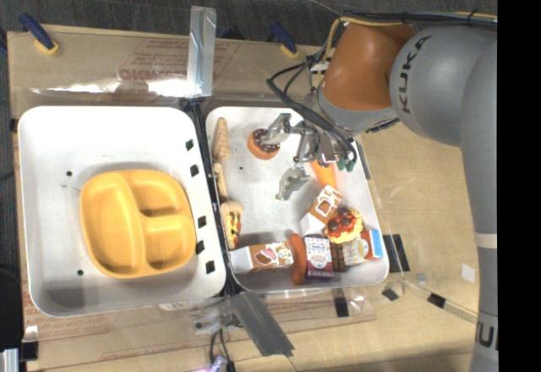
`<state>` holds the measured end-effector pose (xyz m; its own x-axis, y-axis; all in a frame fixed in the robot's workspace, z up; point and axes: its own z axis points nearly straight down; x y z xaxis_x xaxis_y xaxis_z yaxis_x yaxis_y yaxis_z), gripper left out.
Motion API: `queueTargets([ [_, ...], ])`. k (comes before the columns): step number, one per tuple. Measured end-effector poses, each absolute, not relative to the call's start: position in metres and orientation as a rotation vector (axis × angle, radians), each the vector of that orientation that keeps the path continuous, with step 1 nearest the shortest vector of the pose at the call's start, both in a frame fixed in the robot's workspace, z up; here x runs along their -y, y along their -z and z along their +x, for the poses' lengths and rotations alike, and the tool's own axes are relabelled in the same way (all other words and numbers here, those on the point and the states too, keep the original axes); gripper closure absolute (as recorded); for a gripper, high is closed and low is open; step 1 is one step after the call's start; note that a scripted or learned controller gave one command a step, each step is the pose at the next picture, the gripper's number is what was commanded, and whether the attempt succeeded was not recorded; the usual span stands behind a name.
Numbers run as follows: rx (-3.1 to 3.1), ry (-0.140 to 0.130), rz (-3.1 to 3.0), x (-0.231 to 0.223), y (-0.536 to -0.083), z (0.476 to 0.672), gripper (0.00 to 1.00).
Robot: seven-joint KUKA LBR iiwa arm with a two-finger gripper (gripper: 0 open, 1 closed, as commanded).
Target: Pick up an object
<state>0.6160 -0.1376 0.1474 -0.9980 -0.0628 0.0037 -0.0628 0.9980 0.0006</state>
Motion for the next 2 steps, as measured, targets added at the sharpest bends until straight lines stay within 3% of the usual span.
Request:
queueTargets([
  [1,3.139,0.0,0.08,0.194,-0.112,0.561,0.0],
  [2,3.141,0.001,-0.084,0.159,-0.093,0.574,0.0],
])
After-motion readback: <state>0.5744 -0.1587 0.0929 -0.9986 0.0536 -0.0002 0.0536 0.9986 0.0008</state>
